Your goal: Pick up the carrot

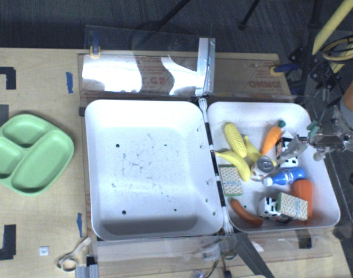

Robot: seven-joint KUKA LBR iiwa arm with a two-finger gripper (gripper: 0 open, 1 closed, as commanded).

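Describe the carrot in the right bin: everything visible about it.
The carrot is small, smooth and orange with a green stem cap at its upper end; it looks like a plastic toy. It lies tilted in the upper part of the right bin, tip pointing down-left toward a round metal piece. The end effector is just to its right.

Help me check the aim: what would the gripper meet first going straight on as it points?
Probably the carrot: the gripper points across the right bin toward it, though its height above it is unclear.
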